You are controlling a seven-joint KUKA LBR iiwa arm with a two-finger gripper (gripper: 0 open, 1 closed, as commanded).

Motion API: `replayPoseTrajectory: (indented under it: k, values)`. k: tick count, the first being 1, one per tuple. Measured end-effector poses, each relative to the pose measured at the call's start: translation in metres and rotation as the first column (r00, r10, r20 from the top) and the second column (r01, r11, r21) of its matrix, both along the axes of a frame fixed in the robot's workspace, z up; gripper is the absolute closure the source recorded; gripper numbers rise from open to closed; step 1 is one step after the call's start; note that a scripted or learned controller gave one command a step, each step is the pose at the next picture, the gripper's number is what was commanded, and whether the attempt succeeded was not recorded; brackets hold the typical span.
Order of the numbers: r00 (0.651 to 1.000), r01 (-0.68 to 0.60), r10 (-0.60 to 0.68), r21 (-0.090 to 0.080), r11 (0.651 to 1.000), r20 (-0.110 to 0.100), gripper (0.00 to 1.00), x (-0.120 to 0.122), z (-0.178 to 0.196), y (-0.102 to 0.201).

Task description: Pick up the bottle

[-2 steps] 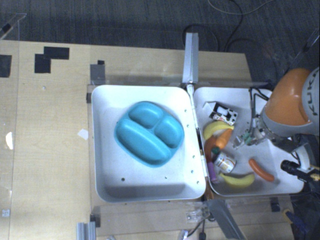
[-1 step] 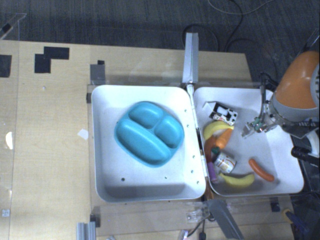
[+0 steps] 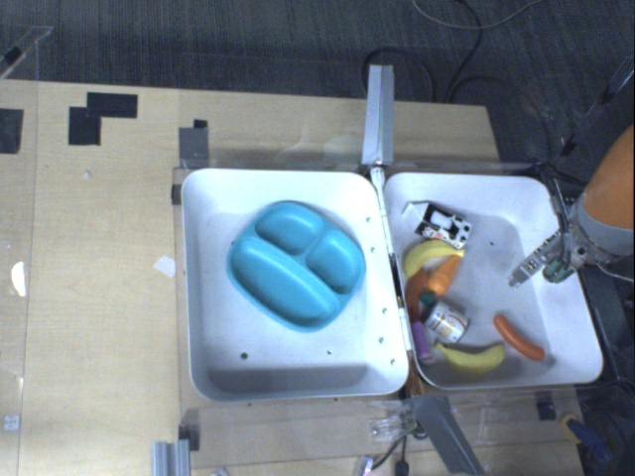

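Note:
The right bin (image 3: pixel 516 211) holds a cluster of items along its left wall. An orange bottle-like item (image 3: pixel 441 276) with a dark lower end lies slanted there, between a yellow banana (image 3: pixel 425 256) and a small silver can (image 3: pixel 447 320). My gripper (image 3: pixel 536 264) hangs over the right part of this bin, well to the right of the orange item and apart from every object. Nothing shows between its tips. The grey arm with its orange band (image 3: pixel 607 194) comes in from the right edge.
The right bin also holds a black-and-white item (image 3: pixel 443 226), a purple piece (image 3: pixel 422 342), a second banana (image 3: pixel 474 358) and a red sausage (image 3: pixel 519 336). A blue divided plate (image 3: pixel 296 264) lies in the left bin (image 3: pixel 213 266). A metal post (image 3: pixel 378 117) stands between the bins.

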State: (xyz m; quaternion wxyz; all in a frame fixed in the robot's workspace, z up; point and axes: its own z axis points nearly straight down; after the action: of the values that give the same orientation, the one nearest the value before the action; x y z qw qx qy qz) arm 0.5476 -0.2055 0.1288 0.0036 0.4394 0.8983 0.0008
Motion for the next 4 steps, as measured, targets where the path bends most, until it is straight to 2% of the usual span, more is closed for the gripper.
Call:
replayPoseTrajectory:
  k: [1,2,3,4]
  values:
    - [0.991,0.133,-0.133,0.001,0.991,0.005,1.00,-0.004,-0.039,0.000]
    - [0.760,0.650,-0.650,0.009,0.760,0.007,1.00,-0.038,-0.039,0.000]
    - [0.565,0.825,-0.825,0.005,0.565,-0.003,1.00,-0.009,0.121,0.031]
    - [0.511,0.859,-0.859,0.011,0.511,0.001,1.00,-0.030,-0.039,0.042]
